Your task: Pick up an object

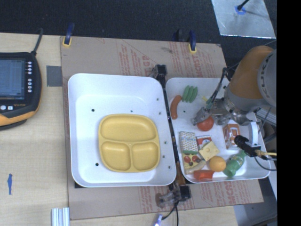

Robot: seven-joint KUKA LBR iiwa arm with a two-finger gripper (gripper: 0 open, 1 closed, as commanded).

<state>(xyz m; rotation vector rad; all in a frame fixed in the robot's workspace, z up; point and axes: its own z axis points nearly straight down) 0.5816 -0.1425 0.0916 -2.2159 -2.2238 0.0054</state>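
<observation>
Gripper: metal two-finger gripper [205,116] low in the right shallow white plastic bin [186,86]; how far the jaws are parted cannot be told.
Tomato: round, glossy red tomato [205,123] directly under the jaws, touching or nearly so.
Neighbours: smooth orange sausage [175,106] left of the jaws; ribbed green pepper [190,93] above-left.
Left bin: moulded yellow three-compartment tray [128,141], well left.

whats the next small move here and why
Probably lower the hand a little and close it on the tomato. The hand sits right at the tomato's upper edge in the right bin, and nothing is seen held yet.
</observation>
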